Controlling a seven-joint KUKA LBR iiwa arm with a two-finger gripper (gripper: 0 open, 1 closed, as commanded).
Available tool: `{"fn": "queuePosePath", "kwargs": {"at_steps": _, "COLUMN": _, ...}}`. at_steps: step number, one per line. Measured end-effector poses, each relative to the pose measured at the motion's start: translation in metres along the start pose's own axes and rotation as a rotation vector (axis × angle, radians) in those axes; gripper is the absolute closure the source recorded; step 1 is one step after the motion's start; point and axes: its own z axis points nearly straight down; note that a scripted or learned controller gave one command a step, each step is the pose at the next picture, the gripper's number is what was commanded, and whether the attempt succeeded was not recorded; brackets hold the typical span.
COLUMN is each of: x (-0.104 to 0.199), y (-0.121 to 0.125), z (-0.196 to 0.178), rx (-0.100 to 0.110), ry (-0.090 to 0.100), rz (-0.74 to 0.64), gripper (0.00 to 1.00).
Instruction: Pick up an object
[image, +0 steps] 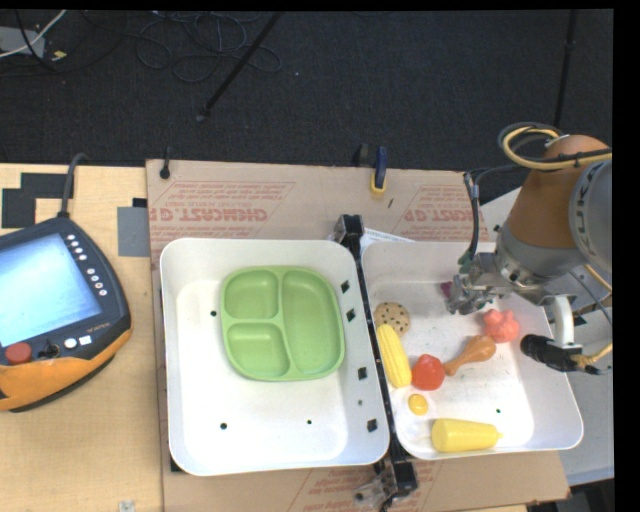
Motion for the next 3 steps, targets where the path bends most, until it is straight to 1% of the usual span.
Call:
{"fn": "queuePosePath", "kwargs": {"at_steps": 1, "x": -0.01, "y": 0.005, "z": -0.059, "rx": -0.002, "ry": -0.001, "rz": -0.001, "gripper": 1.0}}
{"fn": "queuePosePath", "kwargs": {"at_steps": 2, "x": -0.013, "y": 0.005, "z": -0.089, "rx": 0.0, "ry": 0.0, "rz": 0.0, "gripper": 1.0}}
{"fn": "queuePosePath", "kwargs": {"at_steps": 3, "x": 0.039, "y": -0.003, "z": -0.098, "rx": 0.004, "ry": 0.003, "rz": -0.004, "gripper": 1.0}}
